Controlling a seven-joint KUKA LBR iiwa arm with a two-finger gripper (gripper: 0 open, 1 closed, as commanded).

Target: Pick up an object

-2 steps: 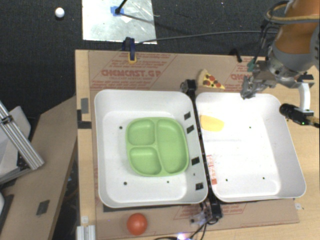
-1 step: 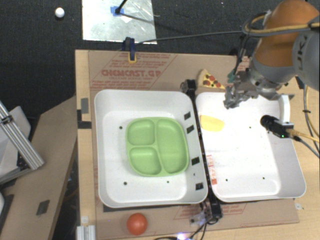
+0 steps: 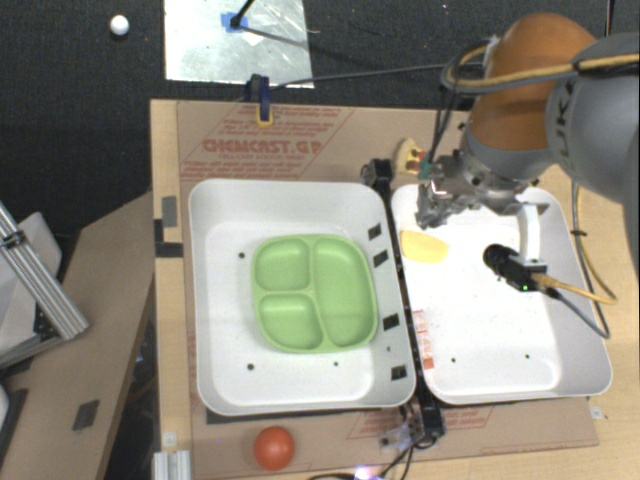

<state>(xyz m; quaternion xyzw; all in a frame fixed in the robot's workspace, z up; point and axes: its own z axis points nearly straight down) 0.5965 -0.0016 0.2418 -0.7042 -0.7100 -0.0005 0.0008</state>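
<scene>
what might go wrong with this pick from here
1. The yellow piece looks thin and flat on the floor of the right bin, so the tool hovering at its far edge may slide over it and come up with nothing.
2. The piece lies close to that bin's left wall, so a descent slightly off could strike the wall.

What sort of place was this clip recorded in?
Likely a robotics lab bench: a left bin and right bin on a board, aluminium framing at the left, the gripper near a yellow piece.
</scene>
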